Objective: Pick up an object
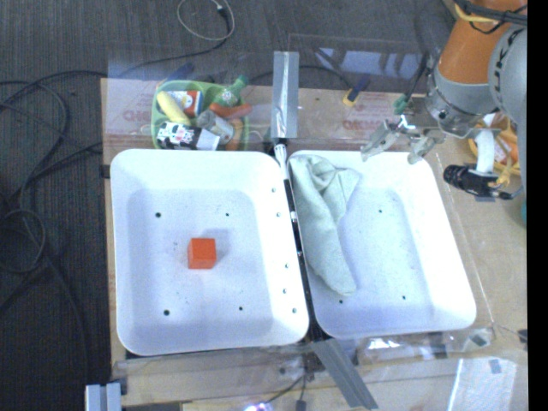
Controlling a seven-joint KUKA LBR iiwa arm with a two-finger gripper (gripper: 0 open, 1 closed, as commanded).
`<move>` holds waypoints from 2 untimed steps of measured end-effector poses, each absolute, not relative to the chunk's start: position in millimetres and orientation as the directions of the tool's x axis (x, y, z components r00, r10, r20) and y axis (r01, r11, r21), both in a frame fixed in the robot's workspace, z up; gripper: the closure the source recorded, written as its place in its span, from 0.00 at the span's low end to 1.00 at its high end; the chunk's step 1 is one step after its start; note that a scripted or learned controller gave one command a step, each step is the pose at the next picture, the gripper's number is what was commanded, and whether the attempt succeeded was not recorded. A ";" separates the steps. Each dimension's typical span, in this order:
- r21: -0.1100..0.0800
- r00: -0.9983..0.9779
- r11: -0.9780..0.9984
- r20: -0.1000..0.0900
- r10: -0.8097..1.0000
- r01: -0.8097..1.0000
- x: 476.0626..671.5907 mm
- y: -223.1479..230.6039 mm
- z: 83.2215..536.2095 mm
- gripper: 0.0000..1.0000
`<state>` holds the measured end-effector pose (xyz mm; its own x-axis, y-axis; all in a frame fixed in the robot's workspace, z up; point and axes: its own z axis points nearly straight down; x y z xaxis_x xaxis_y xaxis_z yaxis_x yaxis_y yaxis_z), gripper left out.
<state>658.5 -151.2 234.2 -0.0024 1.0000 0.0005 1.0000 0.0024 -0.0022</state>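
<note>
Over the far edge of the right bin (445, 255), the claw (401, 142) hung with its two fingers spread apart and nothing between them. A pale green cloth (330, 221) lay bunched along that bin's left side. A small orange block (202, 253) sat alone near the middle of the left bin (137, 187), well apart from the claw.
</note>
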 end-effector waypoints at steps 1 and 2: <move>-0.003 0.102 -0.102 -0.001 0.995 0.995 667.9 -131.2 153.7 0.00; 0.003 0.055 -0.055 -0.004 0.998 0.998 669.1 -106.3 95.1 0.00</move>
